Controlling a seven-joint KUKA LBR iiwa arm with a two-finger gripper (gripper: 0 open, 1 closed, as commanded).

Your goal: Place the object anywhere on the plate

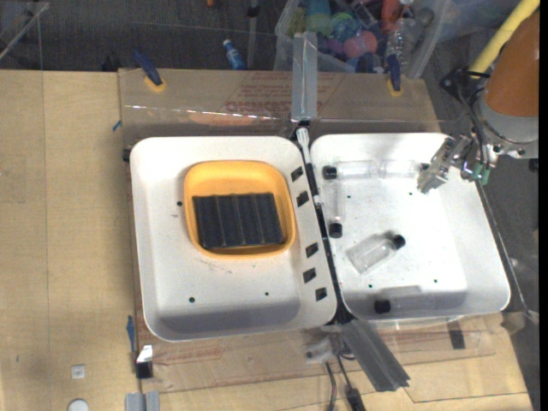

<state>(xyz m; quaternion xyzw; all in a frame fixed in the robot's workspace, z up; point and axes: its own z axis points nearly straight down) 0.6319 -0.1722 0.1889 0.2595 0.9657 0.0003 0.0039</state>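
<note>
1. The task's thing looks to be the clear bottle with a dark cap, lying on its side in the right bin, below and to the left of the fingers and well apart from them.
2. Judged by its look, it is light, stiff and smooth, so it may slip or roll. The middle of its body, taken across the narrow width, seems the best hold; the cap end is too small.
3. A second clear bottle lies to the left of the fingers, near the bin's far wall.
4. The gripper hangs over the right bin's far right part. Nothing is seen between the fingers; whether they are spread or closed I cannot tell.
5. The left bin holds the orange plate, far left of the fingers. A dark ribbed block lies on it.
</note>
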